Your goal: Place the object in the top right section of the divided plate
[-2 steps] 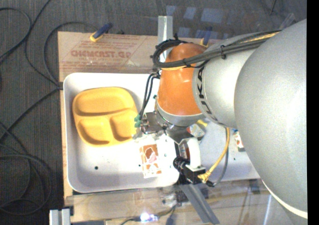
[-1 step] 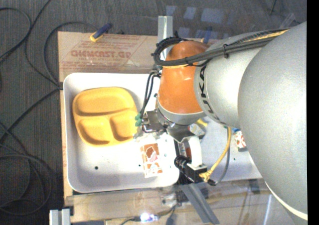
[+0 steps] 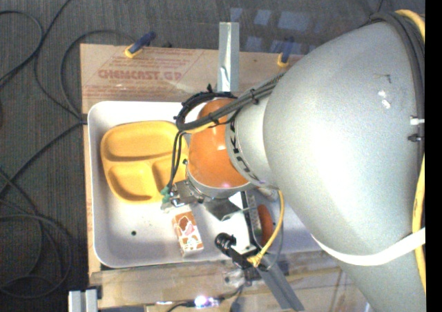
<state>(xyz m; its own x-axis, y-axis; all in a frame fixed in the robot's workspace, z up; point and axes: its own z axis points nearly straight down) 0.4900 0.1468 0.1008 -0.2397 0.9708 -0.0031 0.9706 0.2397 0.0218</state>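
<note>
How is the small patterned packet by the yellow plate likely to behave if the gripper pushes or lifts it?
The packet looks flat and thin, so it probably slides across the white bin rather than rolling or tipping. Its small size suggests it is light. Lying flat on the floor beside the plate, it may be hard to pinch and could slip out.

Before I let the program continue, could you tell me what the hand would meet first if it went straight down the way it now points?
Probably the small patterned packet on the floor of the left bin, just below the wrist. The yellow divided plate lies to the side. Depth is unclear, since the arm hides the hand.
</note>
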